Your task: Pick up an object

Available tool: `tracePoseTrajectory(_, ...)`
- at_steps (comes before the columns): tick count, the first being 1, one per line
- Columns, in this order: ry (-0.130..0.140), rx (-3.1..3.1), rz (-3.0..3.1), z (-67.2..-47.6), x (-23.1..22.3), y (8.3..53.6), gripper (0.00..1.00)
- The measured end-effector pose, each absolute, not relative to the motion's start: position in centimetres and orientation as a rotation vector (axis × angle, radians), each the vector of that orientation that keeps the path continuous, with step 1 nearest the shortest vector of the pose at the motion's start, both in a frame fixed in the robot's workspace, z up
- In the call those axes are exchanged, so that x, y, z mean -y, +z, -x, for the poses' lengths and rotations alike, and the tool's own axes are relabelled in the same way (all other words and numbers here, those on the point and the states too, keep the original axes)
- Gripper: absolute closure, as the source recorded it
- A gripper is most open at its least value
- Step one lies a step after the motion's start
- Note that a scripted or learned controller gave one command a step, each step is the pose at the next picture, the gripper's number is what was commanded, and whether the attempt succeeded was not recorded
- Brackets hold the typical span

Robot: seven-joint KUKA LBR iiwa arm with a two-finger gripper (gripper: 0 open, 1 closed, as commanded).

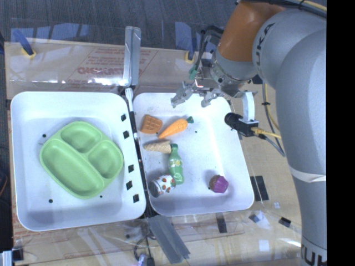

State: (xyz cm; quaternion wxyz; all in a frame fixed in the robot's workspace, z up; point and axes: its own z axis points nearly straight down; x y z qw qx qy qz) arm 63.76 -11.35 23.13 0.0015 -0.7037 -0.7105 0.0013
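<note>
Candidate objects for the pick, all lying loose on the floor of the right bin [236, 173]. An orange carrot [174, 128] with a green tip lies at a slant near the bin's upper middle; just to its left sits a square orange cracker-like piece [150, 124], and just below both a tan bread-like piece [158, 146]. A green bottle [175, 164] lies directly beneath, its cap close to the tan piece. At the bottom of the bin a small patterned can [161, 185] lies on its side, touching or nearly touching the bottle's base, and a purple piece [219, 184] sits well apart to the right.

The tool [195, 96] hangs at the bin's upper edge, above and to the right of the carrot. Its two fingers [180, 98] appear spread apart, with nothing between them. No object is lifted or tilted off the bin floor.

The left bin [22, 148] holds a green divided plate [82, 158] with three compartments. Both bins rest on the table [266, 226], with a clear sheet behind them.

Progress, as judged from this arrangement: the pick has not been made. Choosing a target, descending, closing and lifting all remain. The carrot is the nearest candidate, though its close neighbours may crowd the fingers.
</note>
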Motion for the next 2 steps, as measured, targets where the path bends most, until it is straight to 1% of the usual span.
tracePoseTrajectory(1,0.006,2.319,2.114,-61.8,12.4,11.6,0.00)
tracePoseTrajectory(2,0.004,2.319,2.116,-61.5,11.7,9.2,0.00)
